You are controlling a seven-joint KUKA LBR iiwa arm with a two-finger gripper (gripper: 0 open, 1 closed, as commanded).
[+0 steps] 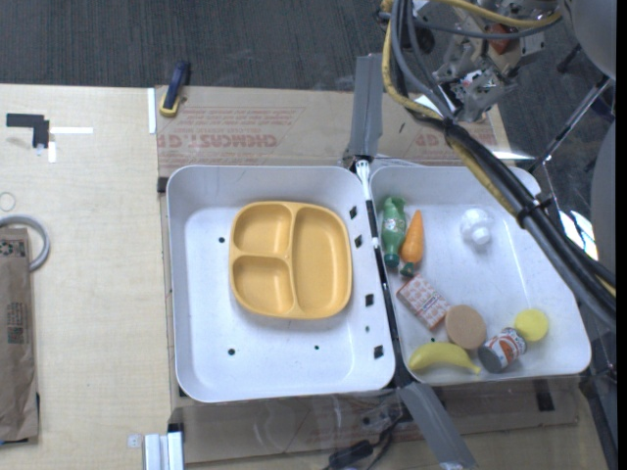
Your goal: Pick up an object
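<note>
Dark grey carpet-like floor (pixel 196 18) across the top. Light wood-grain desk (pixel 88 262) on the left, with a brown cardboard sheet (pixel 255 130) printed in red lettering lying behind the bins. Black L-shaped bracket (pixel 29 125) and white tape marks near the desk's far left edge. Brown paper bag (pixel 15 341) at left edge. Blue-and-yellow tool (pixel 175 88) at cardboard's corner. Even overhead light, soft shadows.

Glossy white plastic bins (pixel 186 292), matt yellow plastic plate (pixel 291 259), cardboard backing (pixel 255 130).
</note>
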